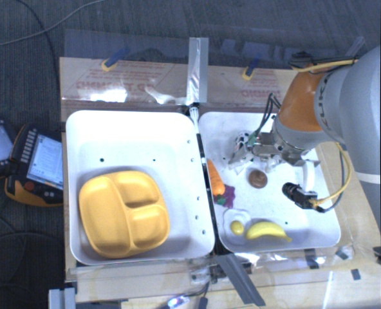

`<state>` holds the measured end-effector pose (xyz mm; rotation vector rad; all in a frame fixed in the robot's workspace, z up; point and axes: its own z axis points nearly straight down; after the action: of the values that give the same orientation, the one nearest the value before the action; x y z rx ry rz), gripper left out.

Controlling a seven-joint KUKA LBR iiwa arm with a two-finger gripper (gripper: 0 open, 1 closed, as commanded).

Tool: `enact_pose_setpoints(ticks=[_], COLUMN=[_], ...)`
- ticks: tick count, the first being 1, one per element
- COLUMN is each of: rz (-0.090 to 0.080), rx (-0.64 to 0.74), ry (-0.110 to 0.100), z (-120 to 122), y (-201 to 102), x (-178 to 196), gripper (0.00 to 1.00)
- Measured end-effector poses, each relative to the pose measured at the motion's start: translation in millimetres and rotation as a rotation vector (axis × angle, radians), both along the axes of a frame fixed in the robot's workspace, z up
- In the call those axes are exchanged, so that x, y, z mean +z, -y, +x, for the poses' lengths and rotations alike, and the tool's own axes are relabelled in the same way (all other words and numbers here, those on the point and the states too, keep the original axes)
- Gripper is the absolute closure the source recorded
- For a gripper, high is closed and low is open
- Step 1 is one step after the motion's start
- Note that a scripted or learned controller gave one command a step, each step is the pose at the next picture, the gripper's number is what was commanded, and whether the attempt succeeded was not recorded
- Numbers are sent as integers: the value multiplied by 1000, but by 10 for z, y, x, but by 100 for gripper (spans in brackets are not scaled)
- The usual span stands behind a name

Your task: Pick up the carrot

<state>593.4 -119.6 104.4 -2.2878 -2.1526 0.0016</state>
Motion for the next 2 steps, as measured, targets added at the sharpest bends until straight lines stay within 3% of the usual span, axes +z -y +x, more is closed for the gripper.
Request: enact_pose_setpoints(ticks=[1,2], rz=[-10,-2], rx=[159,186], ry=[18,-2], z=[-246,-1098], y=[-180,-804], x=[-139,773], gripper=[0,0])
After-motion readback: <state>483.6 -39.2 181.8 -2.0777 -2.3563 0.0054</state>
